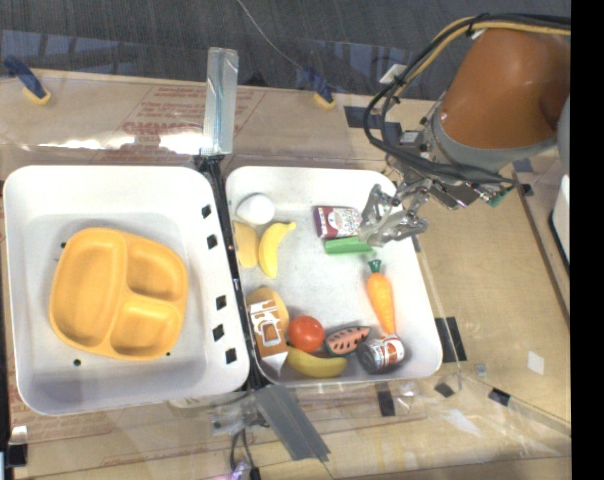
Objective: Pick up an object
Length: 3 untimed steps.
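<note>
My gripper (390,220) hangs over the upper right part of the right bin (422,298), open, with nothing between its fingers. Just below and left of it lie a green marker (344,245) and a maroon packet (334,221). A carrot (381,300) lies below the gripper, near the bin's right wall. Further left are a white egg (255,208) and a yellow banana (272,245). Along the front wall sit a brown bottle (268,324), a red tomato (305,332), a watermelon slice (348,339), a small can (384,352) and a second banana (316,365).
The left bin (22,218) holds a yellow divided plate (118,292). A black divider (225,268) runs between the two bins. The arm's orange band (507,78) and its cables (402,98) hang over the bench at the right bin's back right corner.
</note>
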### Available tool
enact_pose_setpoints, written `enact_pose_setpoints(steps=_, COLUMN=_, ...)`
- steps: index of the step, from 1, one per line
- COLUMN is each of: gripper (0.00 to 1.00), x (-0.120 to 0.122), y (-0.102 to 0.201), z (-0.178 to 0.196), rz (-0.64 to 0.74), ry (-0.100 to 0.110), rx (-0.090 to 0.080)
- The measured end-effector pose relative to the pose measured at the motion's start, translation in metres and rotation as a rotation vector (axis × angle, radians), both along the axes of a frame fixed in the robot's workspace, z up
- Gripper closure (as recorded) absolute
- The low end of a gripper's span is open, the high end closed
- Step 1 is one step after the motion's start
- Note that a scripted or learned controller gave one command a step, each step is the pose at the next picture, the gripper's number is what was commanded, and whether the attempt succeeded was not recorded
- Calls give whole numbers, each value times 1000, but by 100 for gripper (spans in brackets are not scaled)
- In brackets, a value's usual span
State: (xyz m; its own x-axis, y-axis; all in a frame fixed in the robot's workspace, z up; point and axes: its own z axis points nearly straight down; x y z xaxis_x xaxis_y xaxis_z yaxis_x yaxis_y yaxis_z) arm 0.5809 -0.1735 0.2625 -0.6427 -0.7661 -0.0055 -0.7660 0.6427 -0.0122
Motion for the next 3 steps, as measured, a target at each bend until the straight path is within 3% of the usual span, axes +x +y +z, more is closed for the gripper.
enact_pose_setpoints(steps=1, gripper=100, x=2, y=23, z=-118, rz=532, ry=19, rx=5)
enact_pose_setpoints(steps=2, gripper=0, x=3, y=22, z=-116, rz=531, ry=16, rx=3)
enact_pose_setpoints(steps=3, gripper=0, x=-11, y=-35, z=-155, rz=461, ry=15, rx=4)
